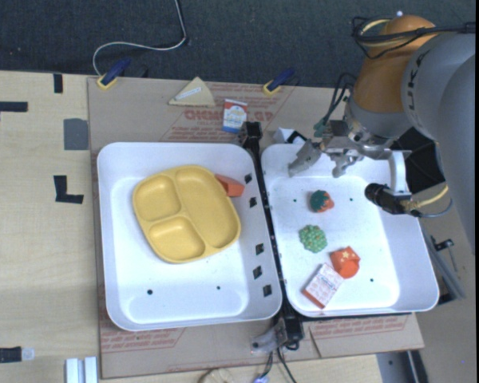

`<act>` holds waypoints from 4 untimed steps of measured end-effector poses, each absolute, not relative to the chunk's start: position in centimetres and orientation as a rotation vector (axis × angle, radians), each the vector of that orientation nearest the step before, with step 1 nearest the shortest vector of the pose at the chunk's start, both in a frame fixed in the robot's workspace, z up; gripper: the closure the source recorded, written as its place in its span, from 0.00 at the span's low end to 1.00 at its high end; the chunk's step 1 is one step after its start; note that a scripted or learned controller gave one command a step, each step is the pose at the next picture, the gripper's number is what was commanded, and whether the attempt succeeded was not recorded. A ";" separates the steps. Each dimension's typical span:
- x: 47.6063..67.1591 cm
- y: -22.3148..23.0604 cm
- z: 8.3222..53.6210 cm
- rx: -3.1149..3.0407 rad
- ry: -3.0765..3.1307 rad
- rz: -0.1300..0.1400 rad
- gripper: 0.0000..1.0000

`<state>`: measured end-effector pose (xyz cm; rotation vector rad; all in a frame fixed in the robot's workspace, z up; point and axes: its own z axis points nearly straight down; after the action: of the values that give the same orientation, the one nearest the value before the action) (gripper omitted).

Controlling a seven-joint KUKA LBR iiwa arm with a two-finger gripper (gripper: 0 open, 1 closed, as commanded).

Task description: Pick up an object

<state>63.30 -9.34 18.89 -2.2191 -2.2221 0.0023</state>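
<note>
Camera view has the gripper [323, 159] hanging over the right bin [411, 274] near its far edge, fingers spread apart and holding nothing. Closest thing is the strawberry [320, 201] (just below it), then the green broccoli piece [312, 237].

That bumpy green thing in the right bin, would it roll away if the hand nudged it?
The green lump looks rounded, so it could roll a little, but its knobbly surface probably stops it soon. It seems small and toy-like, so likely light. The bumps should give the hand some grip.
</note>
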 end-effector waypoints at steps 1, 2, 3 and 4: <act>63.5 -13.3 8.6 -2.222 -2.224 -0.002 0.00; 63.5 -13.3 9.6 -2.223 -2.226 0.000 1.00; 63.5 -13.3 9.6 -2.223 -2.226 0.000 0.00; 59.3 -13.8 8.7 -2.223 -2.226 -0.003 0.00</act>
<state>59.33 -13.83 8.68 -2.2233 -2.2259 -0.0032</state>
